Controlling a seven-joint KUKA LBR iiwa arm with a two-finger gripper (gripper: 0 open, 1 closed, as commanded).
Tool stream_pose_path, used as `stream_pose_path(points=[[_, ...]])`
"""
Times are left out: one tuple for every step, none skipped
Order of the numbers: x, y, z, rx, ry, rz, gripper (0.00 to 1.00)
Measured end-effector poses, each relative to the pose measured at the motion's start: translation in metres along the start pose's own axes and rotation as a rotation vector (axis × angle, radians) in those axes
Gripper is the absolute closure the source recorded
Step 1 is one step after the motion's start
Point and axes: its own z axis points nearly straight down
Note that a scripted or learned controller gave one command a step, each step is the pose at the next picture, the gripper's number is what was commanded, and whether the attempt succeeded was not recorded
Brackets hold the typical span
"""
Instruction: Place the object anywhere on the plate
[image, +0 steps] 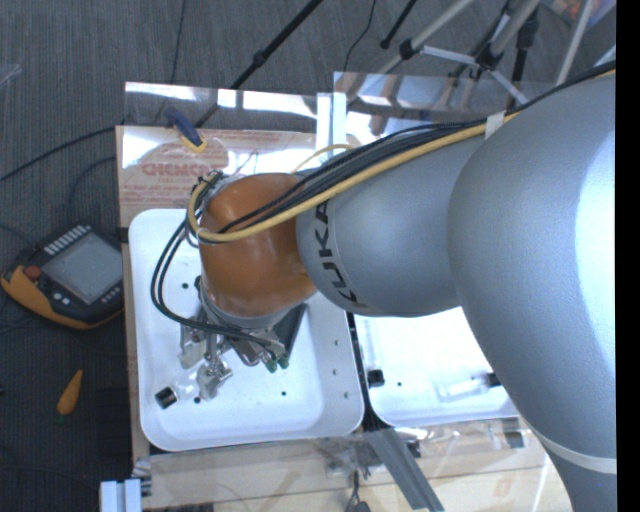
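Counts: 2 white bins, left bin (150, 250) & right bin (420, 400), side by side; 1 arm (450, 200); 1 gripper (205, 368). In the left bin, 1 small black piece (165, 397) lies near the front-left corner, just beside and below-left of the gripper, apart from it as far as can be seen. It's too small to give a long axis or heading w/ any certainty. Right bin has 1 pale, clear-ish elongated item (465, 385), long axis running roughly left-right across the view, well apart from the gripper. Can't tell for sure which of these is the task's obj. On the floor left of the bench: 1 teach pendant (70, 275) w/ grey screen and orange-black casing, plus 1 small orange item (68, 392) nearer the front. Arm pose: comes in from the right, big grey links crossing over the right bin, orange band (250, 245) above the left bin's middle, wrist pointing down, black and yellow cables looping around it. Gripper hangs low over the left bin's floor; it's a cluttered metal assembly from this angle, so can't tell if it's wide, narrow, or holding anything.
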Motion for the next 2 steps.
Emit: stream_pose_path(points=[[-0.046,-0.022,0.063,0.002,-0.015,-0.345,1.00],[-0.091,-0.059,-0.026,0.001,-0.008,-0.392,1.00]])
